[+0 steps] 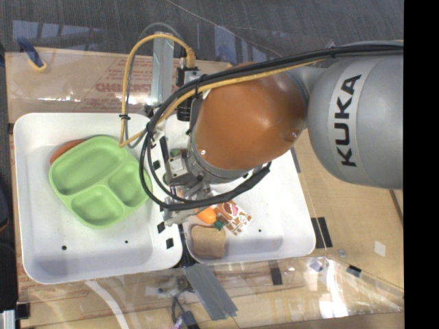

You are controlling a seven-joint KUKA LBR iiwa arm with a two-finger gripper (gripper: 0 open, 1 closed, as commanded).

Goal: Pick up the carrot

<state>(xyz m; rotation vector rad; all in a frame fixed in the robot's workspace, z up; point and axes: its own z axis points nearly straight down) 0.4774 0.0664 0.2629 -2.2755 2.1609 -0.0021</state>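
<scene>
The carrot (206,215) shows as a small orange piece in the right bin (291,214), near its front left corner, with a bit of green beside it. The arm's orange wrist band (243,122) hangs right above this spot and covers most of the bin. The gripper (184,196) reaches down just left of the carrot; its fingers are hidden among cables and brackets.
A green three-compartment tray (99,180) lies in the left bin (41,245), with something orange-red (66,147) peeking from behind it. A brown bread-like piece (208,241) and a patterned packet (234,218) lie next to the carrot. Black and yellow cables (147,50) loop over the divider.
</scene>
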